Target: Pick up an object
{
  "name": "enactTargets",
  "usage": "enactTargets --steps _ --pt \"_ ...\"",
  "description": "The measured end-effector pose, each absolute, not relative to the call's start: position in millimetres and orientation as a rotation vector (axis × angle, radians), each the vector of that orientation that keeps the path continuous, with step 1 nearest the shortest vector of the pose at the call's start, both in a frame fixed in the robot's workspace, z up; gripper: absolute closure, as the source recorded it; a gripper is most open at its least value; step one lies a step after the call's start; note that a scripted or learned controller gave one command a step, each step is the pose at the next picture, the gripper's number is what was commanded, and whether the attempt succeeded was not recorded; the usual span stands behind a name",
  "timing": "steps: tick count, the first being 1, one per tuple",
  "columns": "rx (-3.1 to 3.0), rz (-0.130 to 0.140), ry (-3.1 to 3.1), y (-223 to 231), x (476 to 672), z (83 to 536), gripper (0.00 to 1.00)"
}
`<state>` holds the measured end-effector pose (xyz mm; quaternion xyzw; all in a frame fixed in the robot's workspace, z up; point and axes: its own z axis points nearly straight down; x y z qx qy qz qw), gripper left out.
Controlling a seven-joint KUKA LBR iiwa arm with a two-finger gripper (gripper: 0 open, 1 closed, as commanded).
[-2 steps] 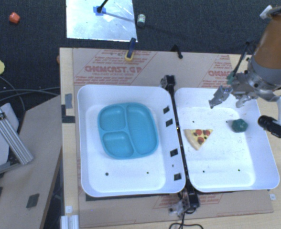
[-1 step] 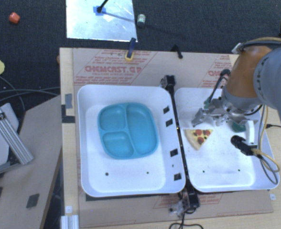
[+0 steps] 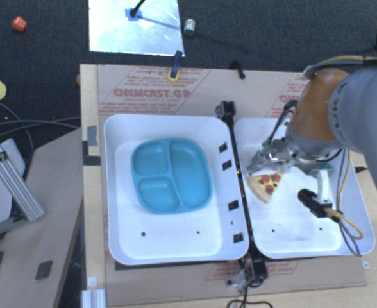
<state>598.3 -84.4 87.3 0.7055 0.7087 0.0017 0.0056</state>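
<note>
Roughly, camera view, line by line:
gripper (image 3: 263, 163): low over right bin (image 3: 352, 239), near its left wall; fingers hard to resolve, can't tell if spread or pinched.
pizza (image 3: 266, 185): toy slice on right bin floor, left half, just beside the divider.
relation: slice sits directly below and toward the near edge from the gripper, nearly touching or under the tips; contact unclear.
axis: slice's long axis runs diagonally, crust up-right, point down-left.
tray (image 3: 172, 175): blue, in left bin (image 3: 121, 249), well apart.
judgement: short drop onto slice, across its narrow width.
</note>
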Motion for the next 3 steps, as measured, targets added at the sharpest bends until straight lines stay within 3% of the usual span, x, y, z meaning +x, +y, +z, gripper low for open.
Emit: enactTargets --steps 1,2,3 --pt "2.226 -0.003 2.219 -120 542.3 84 0.00" --pt "2.218 0.004 2.220 -117 545.8 95 1.00" --pt "2.200 0.018 2.234 -16 574.6 190 1.00"
